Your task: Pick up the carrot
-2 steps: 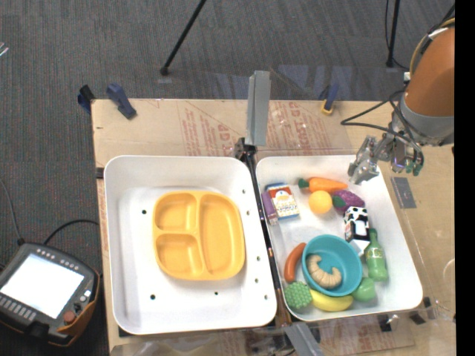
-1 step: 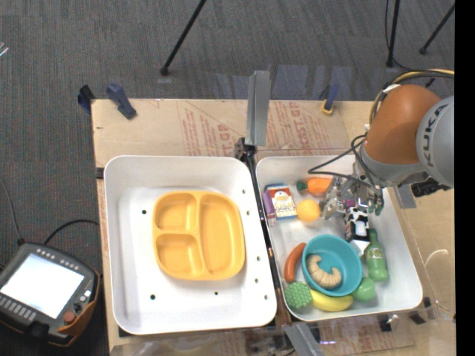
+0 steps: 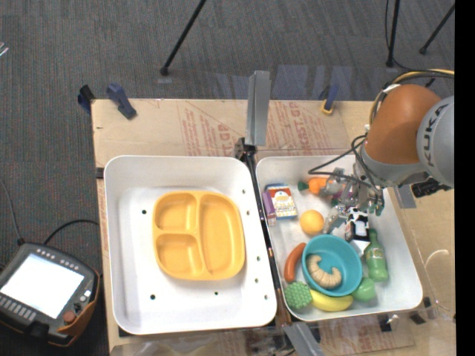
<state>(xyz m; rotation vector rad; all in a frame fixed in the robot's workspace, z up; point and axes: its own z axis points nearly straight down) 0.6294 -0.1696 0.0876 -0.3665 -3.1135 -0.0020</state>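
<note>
The carrot (image 3: 317, 185) lay at the right bin's (image 3: 413, 273) far edge, beside the tool (image 3: 349, 199). Tool opening could not be determined. Advised: centre over the carrot, descend squarely, avoiding the neighbouring orange ball (image 3: 312, 222).

Left white bin (image 3: 126, 199) carries a yellow divided plate (image 3: 199, 236). Right bin: orange carrot (image 3: 318, 185), teal bowl (image 3: 332, 264), red-and-white carton (image 3: 281, 202), green bottle (image 3: 375, 258), yellow banana (image 3: 332, 301).
</note>
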